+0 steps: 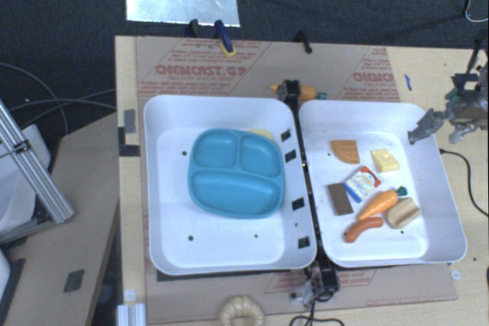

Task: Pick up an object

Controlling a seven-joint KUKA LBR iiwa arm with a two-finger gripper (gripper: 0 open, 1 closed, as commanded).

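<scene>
The right bin [428,248] holds several toy foods: an orange wedge [345,151], a yellow cheese block [385,160], a small blue and red packet [362,183], a brown chocolate bar [341,198], a carrot [380,203], a bread roll [403,213] and a sausage [361,229]. My gripper [434,124] hangs at the bin's far right rim, above and to the right of the cheese block, apart from all the foods.
The left bin [164,240] holds a blue divided plate [235,172] with a pale yellow item [262,134] peeking from behind it. A yellow object [306,93] lies behind the bins. Clamps join the bins along the middle seam [298,179].
</scene>
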